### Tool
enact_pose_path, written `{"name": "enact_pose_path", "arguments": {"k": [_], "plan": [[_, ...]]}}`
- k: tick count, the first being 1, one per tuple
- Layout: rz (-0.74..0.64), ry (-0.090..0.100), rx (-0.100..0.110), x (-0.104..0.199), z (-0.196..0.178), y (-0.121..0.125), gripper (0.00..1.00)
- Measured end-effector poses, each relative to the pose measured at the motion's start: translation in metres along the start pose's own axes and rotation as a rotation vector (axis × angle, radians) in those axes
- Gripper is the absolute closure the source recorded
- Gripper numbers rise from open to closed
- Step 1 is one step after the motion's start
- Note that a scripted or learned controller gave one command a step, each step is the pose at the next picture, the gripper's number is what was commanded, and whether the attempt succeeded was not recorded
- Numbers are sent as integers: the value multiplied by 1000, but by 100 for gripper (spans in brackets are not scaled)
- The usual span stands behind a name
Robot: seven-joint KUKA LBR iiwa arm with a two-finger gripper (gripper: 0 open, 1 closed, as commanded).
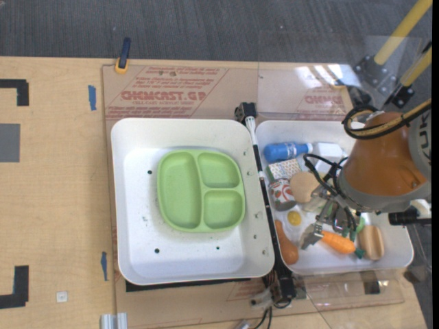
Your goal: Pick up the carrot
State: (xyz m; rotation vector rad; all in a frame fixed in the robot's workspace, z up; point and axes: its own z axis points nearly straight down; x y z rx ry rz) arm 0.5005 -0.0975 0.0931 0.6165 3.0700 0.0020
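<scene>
The carrot (337,242), orange with a green tip at its right end, lies near the front of the right bin (401,260). My gripper (317,230) hangs low over that bin, just left of the carrot's blunt end and close to it. Whether it touches the carrot is hard to tell. The orange wrist band and cables cover the bin's middle right.
In the right bin there are also a blue bottle (287,151), a tan round item (304,185), a small can (282,193), a yellow piece (294,218), a brown-orange sausage shape (287,245) and a bun (372,242). The left bin (130,204) holds a green divided plate (202,190).
</scene>
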Motion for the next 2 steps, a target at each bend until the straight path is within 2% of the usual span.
{"name": "enact_pose_path", "arguments": {"k": [1,2], "plan": [[304,-4,-4,5,3,-27,0],[305,-28,-7,-1,-9,-27,100]]}}
